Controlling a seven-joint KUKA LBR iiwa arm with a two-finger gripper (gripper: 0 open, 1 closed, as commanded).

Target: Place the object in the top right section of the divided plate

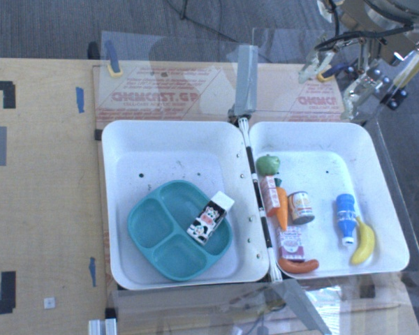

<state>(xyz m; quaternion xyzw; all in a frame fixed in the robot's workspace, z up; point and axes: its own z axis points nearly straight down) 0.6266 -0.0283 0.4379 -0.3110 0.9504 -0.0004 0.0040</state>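
- Gripper [363,89] hangs above the far right corner of the bench, beyond the right bin's [387,187] rim, well apart from everything in either bin. Nothing shows between its fingers. How far they stand open I cannot tell; cables and brackets clutter that spot.
- Carton [209,218], cow-patterned with a white top, lies tilted on the plate [150,222] in the left bin [126,152]. It rests in the top right section, with its top end riding up over the plate's rim.
- Judgement: the carton looks like the task's object, and it already sits where the task asks. The arm's parked pose away from the bins fits a finished place.
- Plate: teal plastic, rounded outline, smooth, three sections split by raised ribs. The ribs likely keep the carton from sliding across.
- Carton: boxy, flat-faced, probably light; flat sides suit a two-finger pinch.
- Right bin holds the spares, loosely lined up: green pepper [268,164], carrot [282,208], can [301,207], blue bottle [345,218], banana [364,243], sausage [298,264], and two flat packets [291,243] near the divider wall.
- Most look like glossy toy food, rounded and slick; these would be harder to pinch than the carton.
- Bins: shallow, white, matte, with rounded corners.
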